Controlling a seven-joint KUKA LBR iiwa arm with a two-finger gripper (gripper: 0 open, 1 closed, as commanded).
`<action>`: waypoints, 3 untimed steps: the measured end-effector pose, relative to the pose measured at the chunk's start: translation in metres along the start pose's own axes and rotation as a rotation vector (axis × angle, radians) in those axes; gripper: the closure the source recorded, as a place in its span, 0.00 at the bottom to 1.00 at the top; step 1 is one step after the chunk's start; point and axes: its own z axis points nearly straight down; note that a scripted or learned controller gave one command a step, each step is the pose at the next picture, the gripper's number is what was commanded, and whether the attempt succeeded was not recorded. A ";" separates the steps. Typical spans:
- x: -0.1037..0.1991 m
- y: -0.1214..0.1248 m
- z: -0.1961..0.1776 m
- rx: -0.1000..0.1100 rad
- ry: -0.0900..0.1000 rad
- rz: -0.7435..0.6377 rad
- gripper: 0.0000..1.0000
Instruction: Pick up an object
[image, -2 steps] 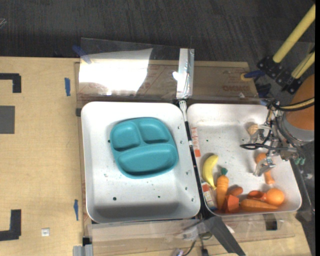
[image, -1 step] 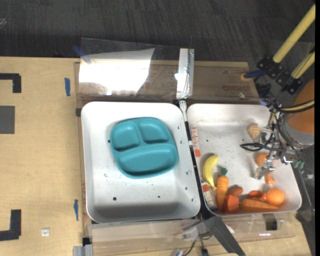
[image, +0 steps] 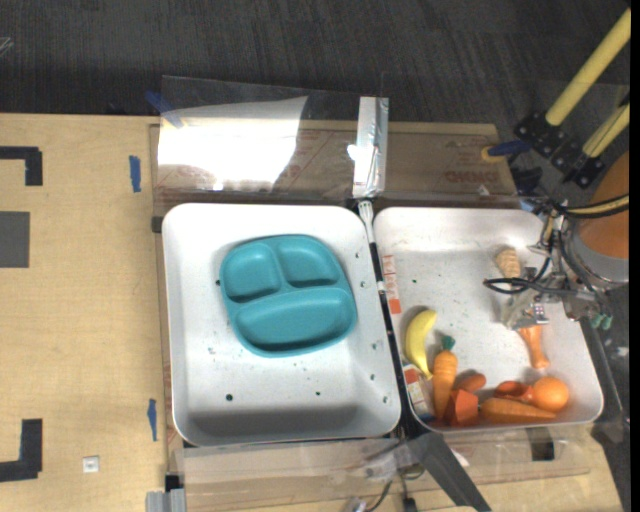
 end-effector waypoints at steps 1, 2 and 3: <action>-0.072 0.003 0.016 -0.004 0.016 -0.078 1.00; -0.072 0.003 0.017 -0.004 0.018 -0.077 0.00; -0.027 0.000 0.015 -0.005 0.020 -0.041 0.00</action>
